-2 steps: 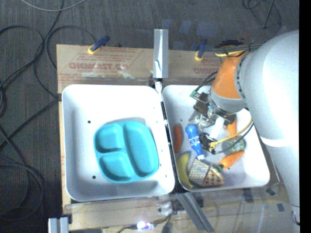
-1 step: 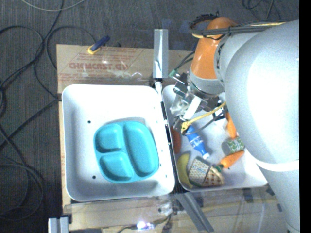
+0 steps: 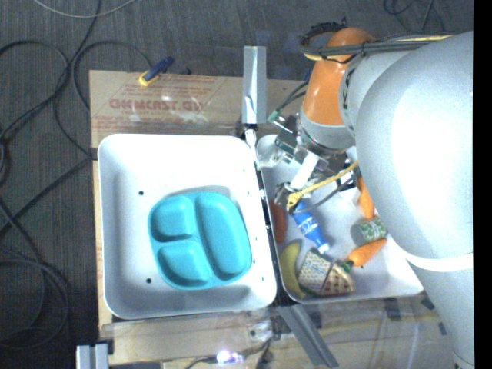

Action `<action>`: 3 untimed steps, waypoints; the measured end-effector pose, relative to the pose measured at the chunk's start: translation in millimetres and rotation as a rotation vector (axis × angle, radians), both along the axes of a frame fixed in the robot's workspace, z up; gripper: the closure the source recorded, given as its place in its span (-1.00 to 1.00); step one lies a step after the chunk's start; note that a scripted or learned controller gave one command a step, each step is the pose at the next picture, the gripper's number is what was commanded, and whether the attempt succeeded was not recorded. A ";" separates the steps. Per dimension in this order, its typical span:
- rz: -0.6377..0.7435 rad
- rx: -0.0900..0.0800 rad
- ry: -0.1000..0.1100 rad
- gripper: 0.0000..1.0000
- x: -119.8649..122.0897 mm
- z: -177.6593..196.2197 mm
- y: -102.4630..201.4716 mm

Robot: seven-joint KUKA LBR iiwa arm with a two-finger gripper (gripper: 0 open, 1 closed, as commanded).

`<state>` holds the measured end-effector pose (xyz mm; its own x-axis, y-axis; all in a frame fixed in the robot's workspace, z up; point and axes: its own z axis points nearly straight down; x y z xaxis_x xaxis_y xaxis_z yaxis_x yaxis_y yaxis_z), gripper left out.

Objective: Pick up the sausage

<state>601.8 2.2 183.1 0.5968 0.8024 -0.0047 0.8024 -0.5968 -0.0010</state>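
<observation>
Along the left wall of the right bin (image 3: 400, 279) you can see the sausage (image 3: 278, 220), a dark reddish-brown piece lying with its long axis running up and down the view, parallel to that wall; its upper end points toward the gripper, its lower end toward a yellow-green banana (image 3: 289, 265) just below it; you find a blue-and-white tube (image 3: 310, 227) just to its right, slanting down and right, then a patterned cone-shaped item (image 3: 327, 277), an orange carrot (image 3: 366, 252) and a small green-patterned piece (image 3: 370, 228) farther right. Your arm (image 3: 415, 137) comes in from the right, its orange band (image 3: 329, 91) above the wrist, bulking over much of the right bin; the gripper (image 3: 288, 177) sits low over the bin's upper left part, just above the sausage's top end; you cannot tell how its jaws stand. Left of this, the left bin (image 3: 123, 167) holds a turquoise divided tray (image 3: 201, 237).
</observation>
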 end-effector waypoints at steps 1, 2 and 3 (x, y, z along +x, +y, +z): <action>0.004 0.002 0.002 -1.00 -35.4 -0.7 73.5; -0.060 0.008 -0.003 -1.00 -59.3 -38.2 100.5; -0.110 -0.001 0.000 -1.00 -90.9 59.6 119.1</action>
<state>511.0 121.3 242.7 0.6811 0.7322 -0.0058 0.7322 -0.6811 -0.0001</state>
